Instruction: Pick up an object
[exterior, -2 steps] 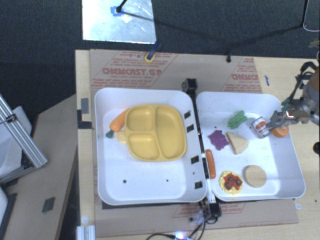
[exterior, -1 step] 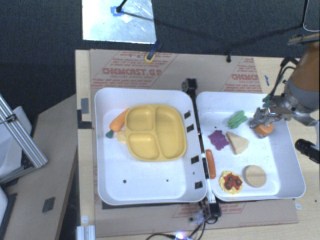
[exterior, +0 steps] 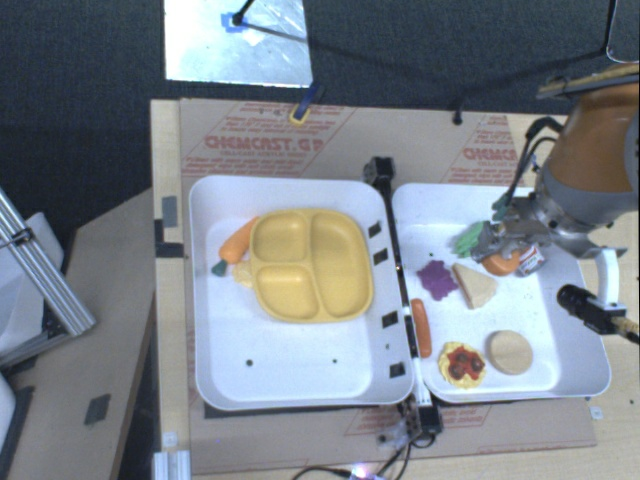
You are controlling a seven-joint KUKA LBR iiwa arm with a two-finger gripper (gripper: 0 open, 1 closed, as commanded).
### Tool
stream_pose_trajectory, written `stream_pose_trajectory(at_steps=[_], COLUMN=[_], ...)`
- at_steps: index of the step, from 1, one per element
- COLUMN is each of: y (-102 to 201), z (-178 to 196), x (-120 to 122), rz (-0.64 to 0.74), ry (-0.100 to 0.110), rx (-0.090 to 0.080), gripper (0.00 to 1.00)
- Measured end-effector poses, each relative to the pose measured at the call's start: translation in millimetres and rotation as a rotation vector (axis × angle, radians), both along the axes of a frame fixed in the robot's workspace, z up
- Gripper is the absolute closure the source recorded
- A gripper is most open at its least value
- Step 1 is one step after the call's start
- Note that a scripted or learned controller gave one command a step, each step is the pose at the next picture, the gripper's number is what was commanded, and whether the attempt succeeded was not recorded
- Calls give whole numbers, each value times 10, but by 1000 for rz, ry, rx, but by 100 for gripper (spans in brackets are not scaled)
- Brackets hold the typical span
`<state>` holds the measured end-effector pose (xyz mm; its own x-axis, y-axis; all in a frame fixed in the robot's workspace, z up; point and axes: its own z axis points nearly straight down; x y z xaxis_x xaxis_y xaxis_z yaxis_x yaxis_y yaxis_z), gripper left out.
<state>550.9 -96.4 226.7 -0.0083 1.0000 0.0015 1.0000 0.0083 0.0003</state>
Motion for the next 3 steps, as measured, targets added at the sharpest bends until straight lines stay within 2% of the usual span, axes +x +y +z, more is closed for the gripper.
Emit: stream_pose_trajectory(at_steps=[1,2,3], y=[438,1054,1593], z=[52,-40,77], x=[-50,-100,-164], rz=[-1,2,2], ry=[-1,-1,-2], rx=[0,1,1], gripper=[100,100,100])
